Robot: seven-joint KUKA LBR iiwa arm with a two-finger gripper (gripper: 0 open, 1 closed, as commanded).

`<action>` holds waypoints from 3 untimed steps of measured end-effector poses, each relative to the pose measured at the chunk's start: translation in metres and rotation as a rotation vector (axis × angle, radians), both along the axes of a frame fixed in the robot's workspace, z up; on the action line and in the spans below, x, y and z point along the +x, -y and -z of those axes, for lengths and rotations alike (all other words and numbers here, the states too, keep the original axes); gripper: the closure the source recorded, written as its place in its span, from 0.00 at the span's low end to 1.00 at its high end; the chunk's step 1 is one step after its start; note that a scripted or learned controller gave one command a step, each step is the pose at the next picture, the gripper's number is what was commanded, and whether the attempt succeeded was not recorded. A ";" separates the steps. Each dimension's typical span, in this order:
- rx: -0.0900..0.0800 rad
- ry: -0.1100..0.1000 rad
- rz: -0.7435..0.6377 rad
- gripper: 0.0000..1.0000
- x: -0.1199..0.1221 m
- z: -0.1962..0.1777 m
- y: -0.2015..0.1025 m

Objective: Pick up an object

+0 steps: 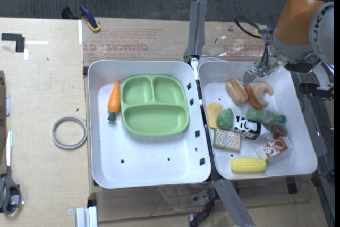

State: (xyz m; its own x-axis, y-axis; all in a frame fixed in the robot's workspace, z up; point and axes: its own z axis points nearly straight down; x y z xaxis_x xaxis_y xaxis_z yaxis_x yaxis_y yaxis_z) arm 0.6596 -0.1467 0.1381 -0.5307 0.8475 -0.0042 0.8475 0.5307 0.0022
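Scissors (9, 192) at the far left bench edge, one tape ring (69, 132) right of them, one blue clamp (90, 18) up by the cardboard. Left bin (143, 167): one orange carrot (113, 98) with a green stub, lying lengthwise just beside the left edge of one green three-part tray (155, 104). Bare white floor below the tray, lots of room there.

Right bin (297, 167), crowded middle: one pale yellow slice (213, 112) by the divider, one green lumpy piece (225, 118) touching it, one patterned cracker-like square (227, 140) below, one black-and-white item (247, 126), one yellow corn cob (248, 166) near the front wall, alone. One tan bread-like roll (236, 91) and one curved orange-brown sausage shape (258, 93) just beside it, one green bottle-like thing (265, 116) lying flat, one small dark brown piece (278, 131), one small printed box (275, 148). Ten pieces in this bin, all single.

My gripper (255, 73) sits low in the right bin's back area, just above the roll and sausage, near the back wall. Nothing visibly between my fingers; too small and blurred to tell if they're apart or together. Open floor along the bin's upper left corner and right wall.
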 end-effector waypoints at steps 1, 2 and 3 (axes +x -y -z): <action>0.000 0.000 0.000 0.00 0.000 0.000 0.000; 0.001 -0.003 -0.033 0.00 0.000 0.046 -0.015; -0.001 0.001 -0.321 0.00 0.000 -0.014 -0.002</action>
